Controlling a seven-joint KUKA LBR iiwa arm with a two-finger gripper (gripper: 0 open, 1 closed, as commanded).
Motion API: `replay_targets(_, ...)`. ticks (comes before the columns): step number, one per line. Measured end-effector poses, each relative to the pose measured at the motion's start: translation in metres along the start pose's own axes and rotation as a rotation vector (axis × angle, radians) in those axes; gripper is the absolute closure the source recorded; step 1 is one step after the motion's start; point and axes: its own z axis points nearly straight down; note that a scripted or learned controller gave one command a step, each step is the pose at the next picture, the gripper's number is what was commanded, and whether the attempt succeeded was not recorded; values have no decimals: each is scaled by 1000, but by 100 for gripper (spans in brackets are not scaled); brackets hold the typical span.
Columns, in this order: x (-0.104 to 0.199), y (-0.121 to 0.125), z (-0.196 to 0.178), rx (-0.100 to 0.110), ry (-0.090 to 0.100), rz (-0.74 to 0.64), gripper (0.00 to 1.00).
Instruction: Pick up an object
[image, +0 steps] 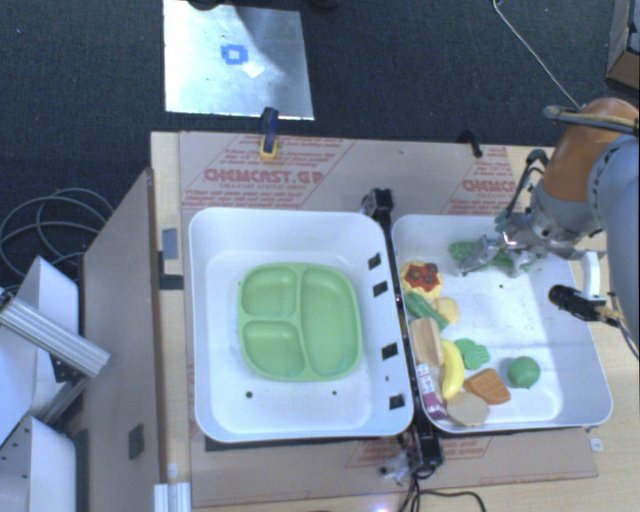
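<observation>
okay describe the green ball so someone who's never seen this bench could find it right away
Start at the right bin, the one that holds the toy food. Go to its near right corner: the green ball lies there, just right of an orange piece. It is the one round, plain green thing; the other green pieces are leafy or flat.

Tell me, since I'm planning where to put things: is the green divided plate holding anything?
Empty: the green divided plate in the left bin shows three bare compartments.
</observation>
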Motion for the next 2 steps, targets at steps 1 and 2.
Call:
replay_targets(1,65,-53,-86,-53,-36,-4,0)
replay_targets(2,32,-126,8,-40,-37,9,0)
